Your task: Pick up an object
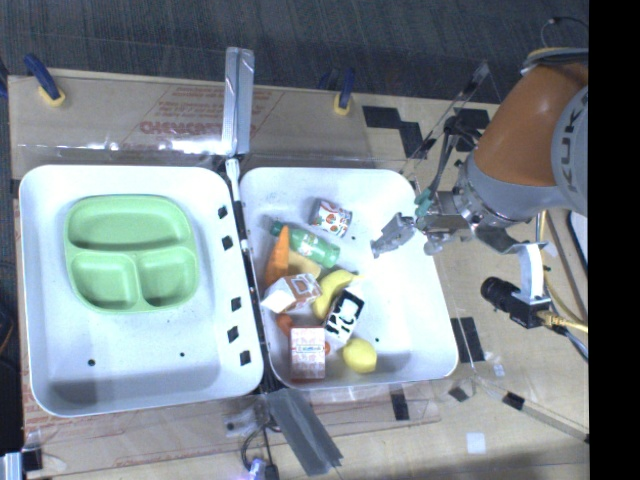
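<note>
Right now, notes on the step in hand:

Pincer: grey two-finger pincer [390,236] hangs over the upper right part of the right shallow white plastic bin [425,308], nothing btw. it and the bin floor as far as I can see; whether it's apart or together I cannot tell at this slant.

Targets: all in the right bin's left half. Small white carton w/ red print [331,217] lies nearest the pincer, apart from the heap. Green bottle [305,241] and orange carrot-shaped piece [279,253] lie just below it, touching.

Heap: yellow banana-shaped toy [333,291], black-and-white patterned card [344,315], brown-white small box [296,292], red-white boxed pack [308,352] and round yellow lemon-like fruit [360,356] crowd together.

Left bin: left shallow white plastic bin [40,368] carries a pale green divided plastic tray [130,251]; not part of this step, I'd say.

Step, judged: approach, nothing picked yet.

How to do well: go for the lone carton, since it has free floor on its right side; heap items prob. slip or drag neighbours.

Descent: come straight down, centred, closing across the carton's narrow side.

Risk: lemon-like fruit likely rolls; card lies too flat to grip.

Desk: tan wooden desk [500,368] beside the bin has loose black bits, keep the arm off them.
</note>
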Tool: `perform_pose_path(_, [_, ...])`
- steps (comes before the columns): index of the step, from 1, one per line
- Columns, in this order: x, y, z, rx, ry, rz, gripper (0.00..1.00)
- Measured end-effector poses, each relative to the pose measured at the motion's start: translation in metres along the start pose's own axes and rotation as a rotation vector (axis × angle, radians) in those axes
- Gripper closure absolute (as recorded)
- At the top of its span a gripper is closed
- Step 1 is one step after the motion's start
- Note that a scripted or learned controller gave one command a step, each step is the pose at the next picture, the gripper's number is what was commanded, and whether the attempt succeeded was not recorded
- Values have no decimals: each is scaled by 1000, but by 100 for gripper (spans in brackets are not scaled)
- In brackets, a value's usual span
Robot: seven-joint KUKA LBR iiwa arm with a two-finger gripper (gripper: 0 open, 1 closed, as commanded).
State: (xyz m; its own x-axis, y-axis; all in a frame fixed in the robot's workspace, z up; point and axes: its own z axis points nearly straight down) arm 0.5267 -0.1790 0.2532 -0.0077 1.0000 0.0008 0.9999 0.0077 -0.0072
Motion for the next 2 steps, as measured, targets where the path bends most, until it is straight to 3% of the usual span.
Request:
perform_pose_path(1, [16,42,113,0,0,-69,0])
perform_pose_path(2, [24,131,163,-2,0,23,0])
